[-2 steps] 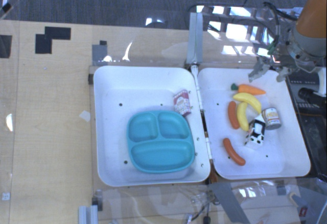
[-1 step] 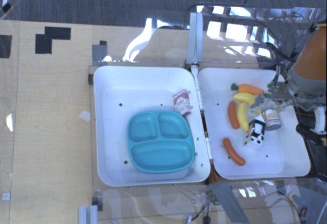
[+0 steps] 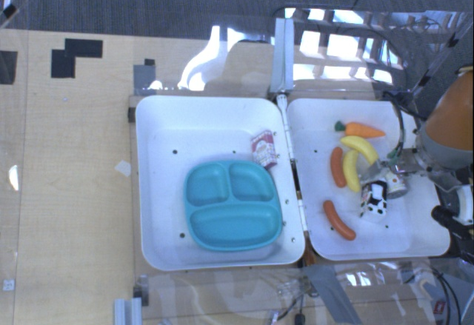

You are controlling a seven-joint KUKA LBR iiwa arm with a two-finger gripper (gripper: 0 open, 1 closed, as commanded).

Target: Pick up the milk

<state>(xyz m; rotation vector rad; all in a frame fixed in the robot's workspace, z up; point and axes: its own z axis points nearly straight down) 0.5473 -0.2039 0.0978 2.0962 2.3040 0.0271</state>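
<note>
Field notes, right bin. The milk, a small carton with black-and-white cow patches, stood in the middle of that bin, toward its near edge. My gripper hung just above and to the far-right of the carton, close enough that the two overlapped from the overhead camera. Whether I touched it, I could not tell. Whether I was released or clenched, I could not tell either; the metal end was too small and blurred to read.

The relation that mattered: the milk lay just to the near-left of my tip, almost underneath it. The carton's long axis seemed to run near to far, tilted slightly; I judged this only roughly.

Neighbours of the milk: a yellow banana just beyond it, touching or nearly so; one sausage to its left, another sausage further back; a carrot well behind.

My judgement: a short drop, shifted slightly near-left, would centre me, with the banana the likeliest thing to foul.
</note>
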